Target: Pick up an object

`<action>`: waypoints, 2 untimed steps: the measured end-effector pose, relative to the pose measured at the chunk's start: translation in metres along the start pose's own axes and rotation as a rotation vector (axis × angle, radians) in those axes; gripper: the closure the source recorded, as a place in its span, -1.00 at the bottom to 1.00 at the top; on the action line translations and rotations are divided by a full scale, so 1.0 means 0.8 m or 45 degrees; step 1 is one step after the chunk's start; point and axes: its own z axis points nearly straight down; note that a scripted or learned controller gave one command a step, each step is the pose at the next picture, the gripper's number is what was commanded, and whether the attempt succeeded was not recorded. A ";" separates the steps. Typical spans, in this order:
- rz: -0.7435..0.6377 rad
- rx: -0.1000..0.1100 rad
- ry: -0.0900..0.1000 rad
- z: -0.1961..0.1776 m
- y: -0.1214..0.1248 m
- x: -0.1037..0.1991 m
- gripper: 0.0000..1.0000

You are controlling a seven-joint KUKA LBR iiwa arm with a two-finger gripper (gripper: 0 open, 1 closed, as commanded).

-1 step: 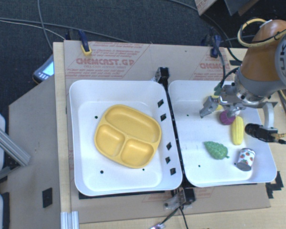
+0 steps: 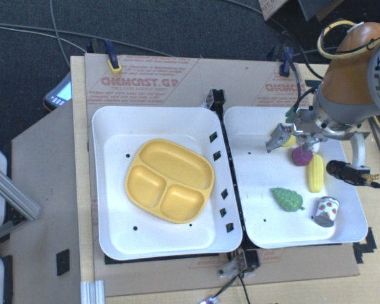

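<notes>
A yellow divided plate (image 2: 170, 180) lay tilted in the left bin (image 2: 107, 189). The right bin (image 2: 253, 230) sat just beside it, the two touching along a black divider (image 2: 223, 163). Both rested on a cardboard sheet (image 2: 171, 75) on the desk (image 2: 44, 170). Blue clamps (image 2: 112, 57) held the sheet's far edge. Cables (image 2: 57, 18) trailed over the dark carpet (image 2: 152, 11).

Tabletop (image 2: 177, 75): brown board, red print. Two white bins directly on it, side by side, touching: left bin (image 2: 111, 170), right bin (image 2: 253, 125). Blue clamps on far edge: one (image 2: 112, 57) left, one (image 2: 285, 62) right.
</notes>
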 end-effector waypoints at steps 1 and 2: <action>0.002 0.006 0.000 0.060 0.005 -0.010 -1.00; 0.001 0.008 0.001 0.127 0.003 -0.009 -1.00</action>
